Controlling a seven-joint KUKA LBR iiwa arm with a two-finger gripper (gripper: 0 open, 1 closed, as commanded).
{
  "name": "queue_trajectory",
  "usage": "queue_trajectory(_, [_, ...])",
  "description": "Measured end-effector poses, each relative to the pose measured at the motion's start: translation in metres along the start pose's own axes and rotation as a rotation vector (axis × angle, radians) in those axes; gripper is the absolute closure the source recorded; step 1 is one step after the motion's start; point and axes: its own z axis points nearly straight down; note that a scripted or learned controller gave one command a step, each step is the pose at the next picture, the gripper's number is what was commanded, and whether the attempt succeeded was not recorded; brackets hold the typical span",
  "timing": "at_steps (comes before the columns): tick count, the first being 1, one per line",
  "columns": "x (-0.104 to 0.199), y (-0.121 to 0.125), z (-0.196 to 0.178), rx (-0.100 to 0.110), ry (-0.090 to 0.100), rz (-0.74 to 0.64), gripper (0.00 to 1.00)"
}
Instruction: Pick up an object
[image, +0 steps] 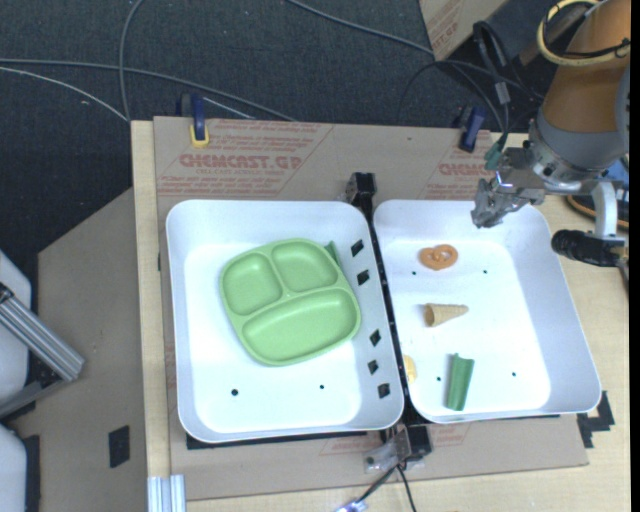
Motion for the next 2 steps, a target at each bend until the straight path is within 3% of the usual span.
queue_trajectory(2, [0.112, 0.01, 0.025, 0.001, 0.0, -0.001, 1.0])
